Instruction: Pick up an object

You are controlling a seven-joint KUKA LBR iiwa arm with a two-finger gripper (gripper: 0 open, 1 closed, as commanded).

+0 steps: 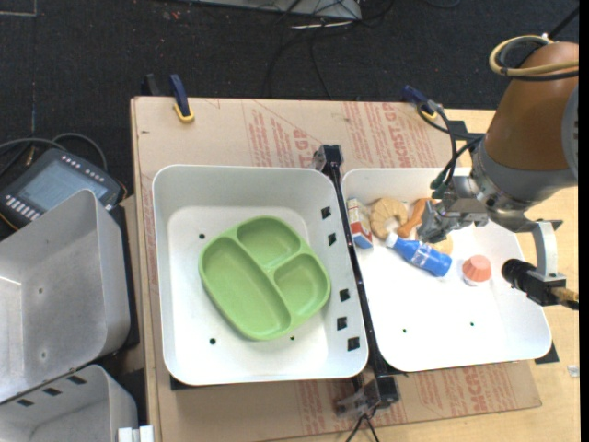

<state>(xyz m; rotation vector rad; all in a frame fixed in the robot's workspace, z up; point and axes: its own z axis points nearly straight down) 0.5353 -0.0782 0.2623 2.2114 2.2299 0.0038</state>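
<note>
The gripper [440,221] is hanging over the upper middle of the right bin [479,339], at the end of the grey arm [529,145] that is reaching in from the right with its orange band above the wrist. Whether it is open or closed cannot be told from this angle; nothing is seen lifted clear of the bin floor.

Directly beside the gripper, on its lower left, a blue and white tube [419,252] is lying tilted on the bin floor, its white cap end pointing up and left and its blue body running down and right. It is appearing to touch or nearly touch the gripper; which of the two cannot be told. A little to the right of the tube, apart from it, a small salmon-pink round object [476,269] is sitting on the floor of the same bin.

Farther back, to the left of the gripper, a tan lumpy object [387,214] is resting near the bin's upper left corner, with an orange piece [417,212] just beside it, close to the gripper. A small red, white and blue pack [358,226] is standing against the left wall.

In the left bin [184,339], a green three-compartment plate [265,276] is lying flat near the middle, turned at an angle.

Both bins are sitting side by side on a cardboard-covered bench [239,122].
</note>
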